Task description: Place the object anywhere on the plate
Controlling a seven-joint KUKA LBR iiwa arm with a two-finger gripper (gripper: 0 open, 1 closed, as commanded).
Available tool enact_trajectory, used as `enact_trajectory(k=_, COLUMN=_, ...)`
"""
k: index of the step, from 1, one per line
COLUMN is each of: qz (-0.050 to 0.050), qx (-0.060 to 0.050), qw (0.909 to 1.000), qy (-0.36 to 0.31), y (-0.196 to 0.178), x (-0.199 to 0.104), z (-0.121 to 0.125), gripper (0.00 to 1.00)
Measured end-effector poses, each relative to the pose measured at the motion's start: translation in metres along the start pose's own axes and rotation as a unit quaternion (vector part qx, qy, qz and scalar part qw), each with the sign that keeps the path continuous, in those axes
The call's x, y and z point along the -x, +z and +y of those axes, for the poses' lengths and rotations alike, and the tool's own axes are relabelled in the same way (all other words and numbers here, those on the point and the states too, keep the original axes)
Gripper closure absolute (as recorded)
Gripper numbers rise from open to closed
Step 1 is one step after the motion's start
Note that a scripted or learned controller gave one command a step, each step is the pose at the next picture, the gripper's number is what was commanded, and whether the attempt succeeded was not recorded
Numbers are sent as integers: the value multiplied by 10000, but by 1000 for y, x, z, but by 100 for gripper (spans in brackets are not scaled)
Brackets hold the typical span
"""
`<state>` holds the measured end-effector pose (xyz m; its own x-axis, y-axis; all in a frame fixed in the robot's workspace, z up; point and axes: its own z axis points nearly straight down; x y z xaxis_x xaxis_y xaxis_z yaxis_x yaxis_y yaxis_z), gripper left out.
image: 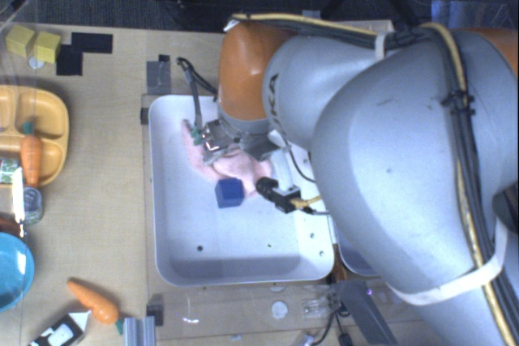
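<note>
Arm: big grey robot arm [389, 142] with orange band, reaching over the shallow white bin [174, 255] from its right.
Gripper [207, 143]: low over the bin's upper middle; whether its fingers are apart or together cannot be told.
Object: small blue cube [229, 192], on the flat pink plate [235, 168] mid-bin, just below the gripper.

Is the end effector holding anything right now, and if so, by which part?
Cannot be told. The end effector sits over the pink plate, its tips hidden by the wrist. The blue block lies apart, ungripped.
</note>
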<state>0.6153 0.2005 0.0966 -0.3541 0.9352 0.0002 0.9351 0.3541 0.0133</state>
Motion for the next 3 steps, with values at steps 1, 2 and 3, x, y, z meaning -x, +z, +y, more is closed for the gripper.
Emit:
enact_trajectory(k=1, qz=-7, qx=-36, qw=9973, qy=737, y=-51, x=69, z=-4, gripper=100)
enact_trajectory(k=2, qz=3, qx=-44, qw=9963, qy=862, y=-28, x=-19, z=8, gripper=100)
enact_trajectory(k=3, qz=-9, qx=-38, qw=9978, qy=655, y=-63, x=64, z=4, gripper=100)
